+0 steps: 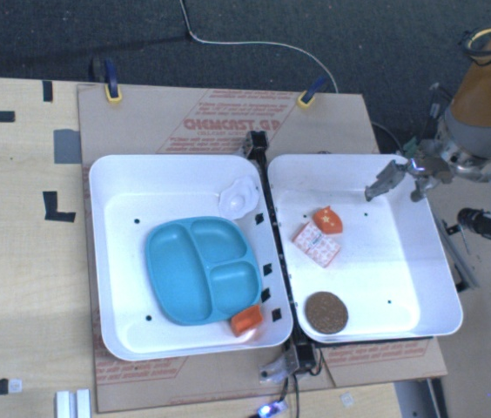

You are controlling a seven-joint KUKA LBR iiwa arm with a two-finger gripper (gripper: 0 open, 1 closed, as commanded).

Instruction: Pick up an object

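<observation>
My gripper (399,188) hangs over the far right part of the right bin (420,259), open, with nothing between its fingers. Below and to its left, on the bin floor, lie a small orange object (327,221) and a pink-and-white packet (317,245), close together. A brown round disc (326,312) rests near the bin's front edge. In the left bin (115,233) lie a blue divided plate (204,268), a clear small cup (238,198) at the back right, and an orange block (247,320) at the front right.
The two bins meet at a black-clipped divider (270,242). They sit on a cardboard sheet (228,124) clamped at the back. A white cable (254,46) runs across the dark floor behind. The arm's grey and orange body (476,103) stands at the right.
</observation>
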